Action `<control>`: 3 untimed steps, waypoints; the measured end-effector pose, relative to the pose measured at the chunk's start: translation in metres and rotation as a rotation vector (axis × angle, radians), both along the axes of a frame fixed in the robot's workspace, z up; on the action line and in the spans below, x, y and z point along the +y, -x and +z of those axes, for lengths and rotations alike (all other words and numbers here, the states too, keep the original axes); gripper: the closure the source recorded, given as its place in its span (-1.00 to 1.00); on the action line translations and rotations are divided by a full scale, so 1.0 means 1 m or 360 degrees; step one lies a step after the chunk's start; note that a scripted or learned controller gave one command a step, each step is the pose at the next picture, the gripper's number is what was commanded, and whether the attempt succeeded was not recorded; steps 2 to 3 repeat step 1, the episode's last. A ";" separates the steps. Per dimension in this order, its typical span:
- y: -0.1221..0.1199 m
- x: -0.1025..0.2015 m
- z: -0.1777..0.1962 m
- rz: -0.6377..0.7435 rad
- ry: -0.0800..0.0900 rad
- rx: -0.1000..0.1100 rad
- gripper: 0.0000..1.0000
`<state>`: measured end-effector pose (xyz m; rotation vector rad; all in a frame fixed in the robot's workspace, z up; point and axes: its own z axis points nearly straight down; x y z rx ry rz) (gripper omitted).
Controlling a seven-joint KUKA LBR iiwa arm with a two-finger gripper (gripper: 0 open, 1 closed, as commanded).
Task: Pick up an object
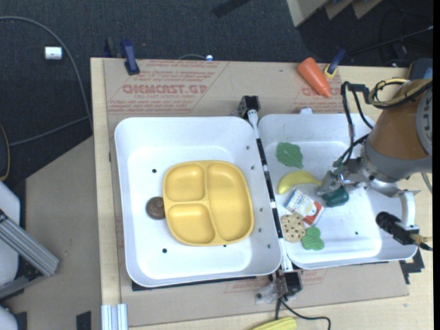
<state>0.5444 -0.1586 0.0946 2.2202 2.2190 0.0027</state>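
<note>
Pincer low in the right bin, over a dark teal object; cannot tell its opening or whether it grips. Just beside: red-white packet, banana, cookie, green pieces. Judgement: centre on the teal piece, clear of the packet, close fully, then lift straight up and slowly.

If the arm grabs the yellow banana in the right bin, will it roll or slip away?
The banana looks like smooth plastic, so it could slip in a pinch. Its curved shape suggests it would pivot or swing rather than roll straight. It seems small and probably light, and a nudge might push it against the snack packet close below it.
</note>
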 end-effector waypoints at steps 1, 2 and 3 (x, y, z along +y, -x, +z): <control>-0.004 0.094 0.090 0.0004 -0.0003 0.0003 1.00; -0.004 0.094 0.090 0.0004 -0.0003 0.0003 1.00; -0.004 0.094 0.090 0.0004 -0.0003 0.0003 1.00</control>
